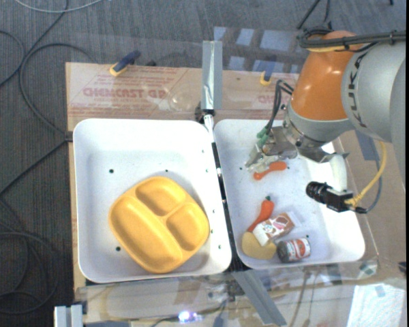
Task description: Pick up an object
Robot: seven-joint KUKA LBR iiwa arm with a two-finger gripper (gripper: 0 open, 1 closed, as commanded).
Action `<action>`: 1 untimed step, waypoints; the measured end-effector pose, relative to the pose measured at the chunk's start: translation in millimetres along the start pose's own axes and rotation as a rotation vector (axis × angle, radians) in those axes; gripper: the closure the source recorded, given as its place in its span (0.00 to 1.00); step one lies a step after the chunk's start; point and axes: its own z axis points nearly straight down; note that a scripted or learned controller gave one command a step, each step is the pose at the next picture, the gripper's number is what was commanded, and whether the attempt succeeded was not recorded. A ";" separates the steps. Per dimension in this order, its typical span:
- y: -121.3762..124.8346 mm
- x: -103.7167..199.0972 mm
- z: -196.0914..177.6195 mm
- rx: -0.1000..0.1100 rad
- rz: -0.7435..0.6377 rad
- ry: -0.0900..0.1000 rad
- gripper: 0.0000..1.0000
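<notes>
My gripper (261,153) hangs low over the upper part of the right bin (341,251), under the arm's orange band. A small orange curved piece (270,170) lies just below and to the right of it, close to the tip. Further down the bin lie an orange carrot (264,210), a small labelled bottle (275,228), a tan rounded item (256,246) and a dark can with a red label (294,249). I see nothing lifted clear of the bin floor.
A yellow divided plate (159,223) lies in the left bin (95,148). A raised rim (218,176) separates the two bins. A black fitting with a yellow cable (327,195) juts over the right bin's right side.
</notes>
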 end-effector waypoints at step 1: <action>-34.6 -51.8 105.9 0.001 0.062 0.001 1.00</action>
